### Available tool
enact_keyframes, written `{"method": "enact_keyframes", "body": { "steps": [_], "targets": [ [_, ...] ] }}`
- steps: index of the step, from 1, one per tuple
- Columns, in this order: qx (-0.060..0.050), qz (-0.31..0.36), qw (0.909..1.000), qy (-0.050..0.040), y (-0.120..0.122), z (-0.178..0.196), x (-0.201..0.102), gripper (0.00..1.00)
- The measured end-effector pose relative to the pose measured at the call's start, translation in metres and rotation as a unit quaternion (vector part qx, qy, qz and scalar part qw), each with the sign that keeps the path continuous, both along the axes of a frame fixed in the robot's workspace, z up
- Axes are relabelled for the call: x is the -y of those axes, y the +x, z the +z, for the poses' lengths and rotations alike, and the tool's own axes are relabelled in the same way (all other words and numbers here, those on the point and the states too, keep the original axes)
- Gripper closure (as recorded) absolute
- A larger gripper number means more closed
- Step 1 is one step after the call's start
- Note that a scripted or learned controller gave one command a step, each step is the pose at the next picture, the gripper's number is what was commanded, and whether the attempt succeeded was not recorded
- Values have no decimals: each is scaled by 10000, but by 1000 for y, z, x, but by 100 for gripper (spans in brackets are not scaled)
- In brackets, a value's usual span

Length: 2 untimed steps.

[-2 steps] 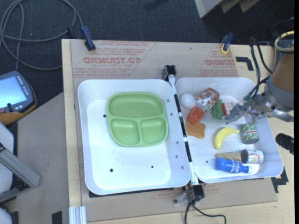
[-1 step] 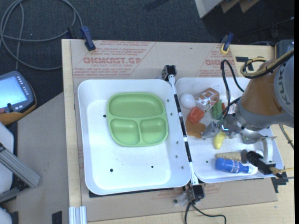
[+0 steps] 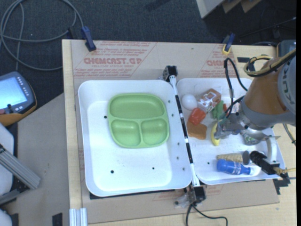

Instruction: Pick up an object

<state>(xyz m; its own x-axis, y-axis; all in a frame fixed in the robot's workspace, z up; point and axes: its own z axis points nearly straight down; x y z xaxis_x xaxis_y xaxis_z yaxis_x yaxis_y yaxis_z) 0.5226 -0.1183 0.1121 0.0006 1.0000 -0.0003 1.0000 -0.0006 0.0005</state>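
Over right bin (image 3: 263, 86): gripper (image 3: 222, 127) low among clutter, finger state hidden | beside yellow banana-like piece (image 3: 215, 134), orange block (image 3: 196, 117), white egg (image 3: 188, 100) | blue tube (image 3: 233, 166) near front wall | left bin (image 3: 94, 140): green divided plate (image 3: 139, 119)

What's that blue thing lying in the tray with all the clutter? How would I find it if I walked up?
Look at the right bin, the one the arm reaches into. Along its near edge lies a blue tube on its side, with a white end pointing right. It is the only blue item there; the rest are orange, red, green, yellow or white.
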Motion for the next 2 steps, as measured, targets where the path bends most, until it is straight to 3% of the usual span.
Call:
{"method": "enact_keyframes", "body": {
  "steps": [1,2],
  "targets": [
    [-2,3,10000,0,0,0,0,0],
    [-4,8,10000,4,74,-28,-17,0]
  ]
}}
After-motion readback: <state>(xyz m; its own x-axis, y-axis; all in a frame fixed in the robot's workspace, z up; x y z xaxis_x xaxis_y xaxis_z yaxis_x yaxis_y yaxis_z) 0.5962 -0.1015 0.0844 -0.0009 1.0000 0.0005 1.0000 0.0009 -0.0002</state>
